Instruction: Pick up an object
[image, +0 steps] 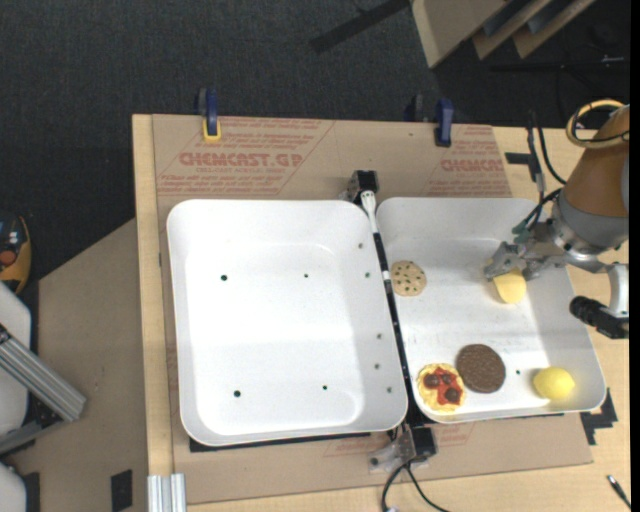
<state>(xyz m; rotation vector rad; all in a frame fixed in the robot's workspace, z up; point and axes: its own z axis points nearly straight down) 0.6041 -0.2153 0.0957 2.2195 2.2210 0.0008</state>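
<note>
The tool (517, 262) hangs over a yellow wedge (510, 289) in the right bin (450, 215); whether it grips, I cannot tell. Chip cookie (407, 278), chocolate cookie (481, 367), small pizza (441, 387) and lemon (553, 383) lie nearer and leftward.

The arm (600, 180) enters from the right edge of the camera view, its orange band showing above a grey wrist section. The wrist leans down and to the left, ending in the gripper (515, 262), which sits low over the right-hand side of the bench. The dark metal fingers (500, 265) point down and leftward, spread in a narrow fork. Thin cables run along the wrist toward the gripper body. A separate dark stub of the rig (600, 315) juts out just below the wrist near the right edge.
</note>
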